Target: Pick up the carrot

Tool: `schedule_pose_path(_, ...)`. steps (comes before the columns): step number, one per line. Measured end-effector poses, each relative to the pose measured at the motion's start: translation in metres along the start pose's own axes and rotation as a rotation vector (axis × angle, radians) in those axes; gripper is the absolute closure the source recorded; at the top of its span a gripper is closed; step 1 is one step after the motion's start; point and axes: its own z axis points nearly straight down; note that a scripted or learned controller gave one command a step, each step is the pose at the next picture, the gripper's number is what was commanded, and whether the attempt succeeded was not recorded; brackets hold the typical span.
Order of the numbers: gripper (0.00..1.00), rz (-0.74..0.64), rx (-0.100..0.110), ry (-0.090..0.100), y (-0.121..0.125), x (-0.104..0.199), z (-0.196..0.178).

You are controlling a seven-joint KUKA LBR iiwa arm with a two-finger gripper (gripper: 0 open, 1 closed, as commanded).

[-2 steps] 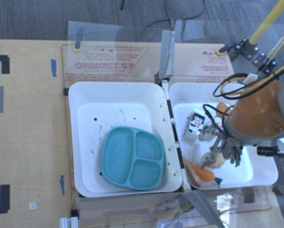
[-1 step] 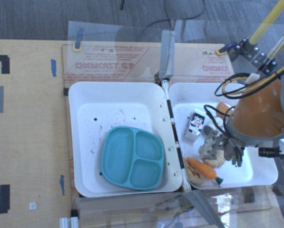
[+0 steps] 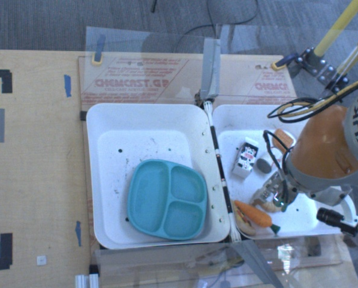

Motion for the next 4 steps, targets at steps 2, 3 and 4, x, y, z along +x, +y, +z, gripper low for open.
schedule_pose_path(2,1.0,0.396,0.012,0.01,0.022,0.017,-0.104)
schedule_pose_path(3,1.0,0.765,0.017,0.01,-0.015,-0.009,-0.095)
schedule_pose_path(4,1.0,1.427,0.024,0.006,0.002,0.008,-0.094)
